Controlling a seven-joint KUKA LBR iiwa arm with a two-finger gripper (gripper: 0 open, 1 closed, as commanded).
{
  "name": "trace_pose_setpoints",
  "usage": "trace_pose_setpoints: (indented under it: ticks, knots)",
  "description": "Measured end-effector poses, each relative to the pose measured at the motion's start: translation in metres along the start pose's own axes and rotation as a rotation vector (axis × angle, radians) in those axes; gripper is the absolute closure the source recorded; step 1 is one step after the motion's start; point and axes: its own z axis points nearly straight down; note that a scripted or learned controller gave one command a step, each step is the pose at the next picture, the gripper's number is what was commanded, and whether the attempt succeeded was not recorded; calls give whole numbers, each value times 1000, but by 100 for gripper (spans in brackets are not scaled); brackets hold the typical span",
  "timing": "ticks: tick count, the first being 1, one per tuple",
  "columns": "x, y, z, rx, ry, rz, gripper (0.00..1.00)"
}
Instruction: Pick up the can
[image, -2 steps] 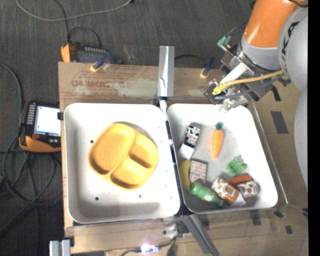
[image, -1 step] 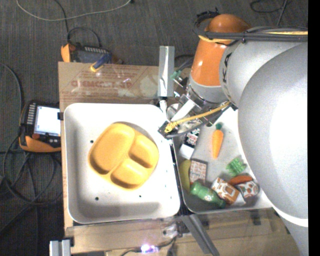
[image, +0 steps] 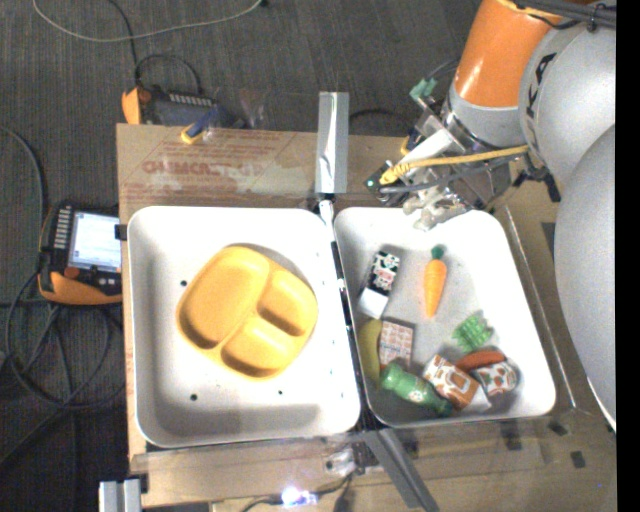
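Arm: you see grey casing with an orange band, cut off by the top and right edges.

Tabletop: brown board with faded red lettering, carrying both bins.

Left bin: shallow, white, rounded corners. In it lies a yellow divided plate, smooth plastic with three compartments, set at a slant.

Right bin: the same make, touching the left bin along a metal bar. Its far half holds little; its near half is crowded.

Jaws: you find them at the far rim of the right bin, amid pale brackets and a yellow cable. The parts blur together, so you cannot tell whether they are apart or together. Nothing shows between them.

Can: small, printed in red and white, lying on its side in the near right corner of the right bin, well apart from the jaws. It touches a red-orange piece and a patterned carton; its label is too small to read.

Other contents: green bottle lying flat, checked box, cow-print carton, toy carrot, ridged green toy.
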Motion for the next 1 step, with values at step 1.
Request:
trace_pose_setpoints:
  ticks: [1]
  knots:
    - [39,77,-79,-1,1,-226,100]
